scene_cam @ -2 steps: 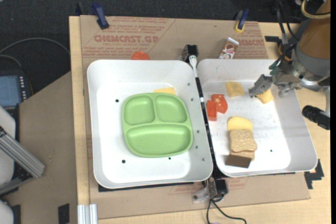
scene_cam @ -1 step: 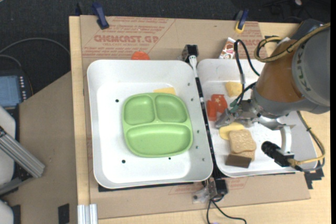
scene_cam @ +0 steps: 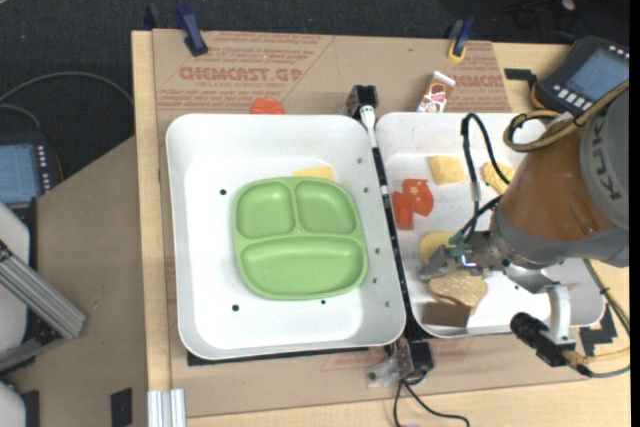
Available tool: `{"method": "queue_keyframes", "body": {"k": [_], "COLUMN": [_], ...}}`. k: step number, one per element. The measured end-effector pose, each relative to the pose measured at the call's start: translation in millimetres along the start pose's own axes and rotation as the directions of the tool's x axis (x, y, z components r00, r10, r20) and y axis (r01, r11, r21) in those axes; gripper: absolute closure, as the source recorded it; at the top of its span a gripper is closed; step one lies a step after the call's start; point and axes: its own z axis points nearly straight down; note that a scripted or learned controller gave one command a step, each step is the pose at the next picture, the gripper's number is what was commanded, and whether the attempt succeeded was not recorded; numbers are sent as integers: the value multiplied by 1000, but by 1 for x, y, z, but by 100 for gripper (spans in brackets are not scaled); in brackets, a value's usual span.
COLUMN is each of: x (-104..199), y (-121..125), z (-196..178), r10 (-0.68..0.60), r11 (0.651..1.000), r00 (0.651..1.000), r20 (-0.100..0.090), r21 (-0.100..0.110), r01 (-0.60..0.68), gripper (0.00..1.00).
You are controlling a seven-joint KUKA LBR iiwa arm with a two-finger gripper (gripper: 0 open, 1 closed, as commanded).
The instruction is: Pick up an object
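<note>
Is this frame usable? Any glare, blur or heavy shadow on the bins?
Camera view: light is even and soft; the left bin looks bright white but keeps its edges, and the green plate is sharp. The arm is slightly soft and shades the right bin near the gripper, dimming the food there.

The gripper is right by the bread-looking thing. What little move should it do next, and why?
Probably lower a little and close. The gripper sits just above the tan bread-like piece in the right bin, and nothing shows between its fingers yet.
</note>
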Motion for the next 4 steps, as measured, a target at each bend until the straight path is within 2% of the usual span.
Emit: {"method": "queue_keyframes", "body": {"k": [1,4], "x": [0,2], "y": [3,3], "z": [0,0], "r10": [-1,-2], "r11": [1000,1000], "r00": [1000,1000], "r20": [2,3], "r21": [-7,-8], "r01": [1,2], "gripper": [0,0]}}
